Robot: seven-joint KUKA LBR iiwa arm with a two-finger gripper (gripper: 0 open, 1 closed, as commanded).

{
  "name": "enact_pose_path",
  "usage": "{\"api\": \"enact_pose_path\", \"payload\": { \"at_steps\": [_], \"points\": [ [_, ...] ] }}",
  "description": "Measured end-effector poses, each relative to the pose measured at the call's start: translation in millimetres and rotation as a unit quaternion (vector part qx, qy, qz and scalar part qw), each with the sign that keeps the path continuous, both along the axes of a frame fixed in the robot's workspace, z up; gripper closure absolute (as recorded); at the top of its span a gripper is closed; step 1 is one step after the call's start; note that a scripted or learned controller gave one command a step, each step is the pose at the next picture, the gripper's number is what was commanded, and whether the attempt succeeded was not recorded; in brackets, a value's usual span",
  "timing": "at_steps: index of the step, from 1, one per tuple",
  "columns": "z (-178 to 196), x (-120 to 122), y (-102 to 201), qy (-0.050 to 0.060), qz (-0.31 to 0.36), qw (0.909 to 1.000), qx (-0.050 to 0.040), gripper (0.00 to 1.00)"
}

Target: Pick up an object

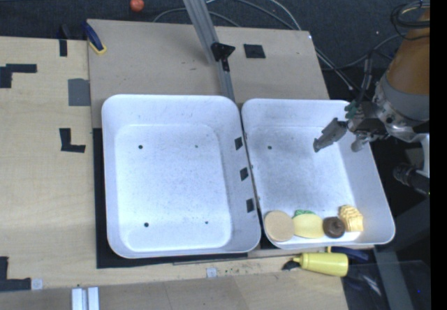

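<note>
Your gripper (pixel 342 135) hung over the right bin (pixel 293 162) toward its 2 o'clock corner, reaching in from 3 o'clock. Its two fingers stood apart, one dark finger (pixel 328 136) pointing toward 8 o'clock, with nothing between them and nothing touched. The objects lay well apart from it along the bin's 6 o'clock edge: a tan disc (pixel 279 225), a green piece (pixel 303 213), a yellow oval (pixel 308 226), a brown ring (pixel 334 227) and a yellow block (pixel 350 218).
</note>
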State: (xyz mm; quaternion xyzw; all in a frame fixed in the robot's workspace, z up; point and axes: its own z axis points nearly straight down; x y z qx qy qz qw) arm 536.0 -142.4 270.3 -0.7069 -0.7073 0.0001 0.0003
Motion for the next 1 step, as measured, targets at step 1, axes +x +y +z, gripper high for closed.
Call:
{"api": "enact_pose_path", "payload": {
  "at_steps": [1],
  "points": [
    [-102.4,39.7,-12.9,0.004,0.000,1.0000,0.0006,0.00]
  ]
}}
